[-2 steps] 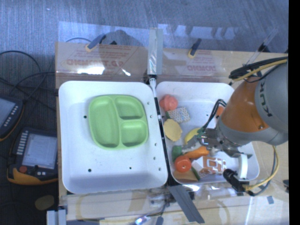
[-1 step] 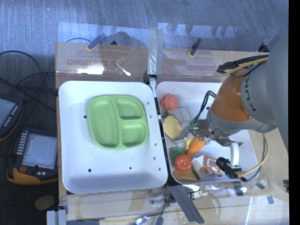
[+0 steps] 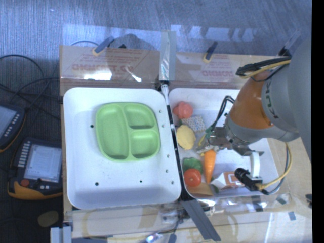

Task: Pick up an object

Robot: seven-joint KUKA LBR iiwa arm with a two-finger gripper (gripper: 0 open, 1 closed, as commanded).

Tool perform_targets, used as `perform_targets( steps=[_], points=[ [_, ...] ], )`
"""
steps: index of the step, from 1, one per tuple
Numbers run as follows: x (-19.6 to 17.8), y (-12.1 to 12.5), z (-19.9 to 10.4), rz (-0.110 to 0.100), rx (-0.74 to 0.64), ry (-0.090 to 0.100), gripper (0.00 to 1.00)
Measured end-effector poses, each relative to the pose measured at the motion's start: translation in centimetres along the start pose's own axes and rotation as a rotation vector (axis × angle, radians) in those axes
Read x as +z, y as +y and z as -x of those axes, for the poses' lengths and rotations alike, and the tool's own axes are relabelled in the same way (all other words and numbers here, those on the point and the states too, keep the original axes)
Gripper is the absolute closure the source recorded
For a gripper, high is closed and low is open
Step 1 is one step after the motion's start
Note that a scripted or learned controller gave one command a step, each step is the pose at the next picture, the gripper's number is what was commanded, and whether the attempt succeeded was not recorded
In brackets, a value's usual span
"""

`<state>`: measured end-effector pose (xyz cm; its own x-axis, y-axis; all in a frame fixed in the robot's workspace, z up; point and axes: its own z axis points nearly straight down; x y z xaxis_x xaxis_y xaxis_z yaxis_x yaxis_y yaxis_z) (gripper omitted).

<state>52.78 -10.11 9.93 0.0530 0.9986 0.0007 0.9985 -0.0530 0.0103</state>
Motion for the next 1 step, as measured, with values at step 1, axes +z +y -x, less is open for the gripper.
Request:
perform_targets(
  steps=[1],
  points=[
    [-14.37, 2.76, -5.97, -0.013, -0.009, -0.004, 1.0]
  ],
)
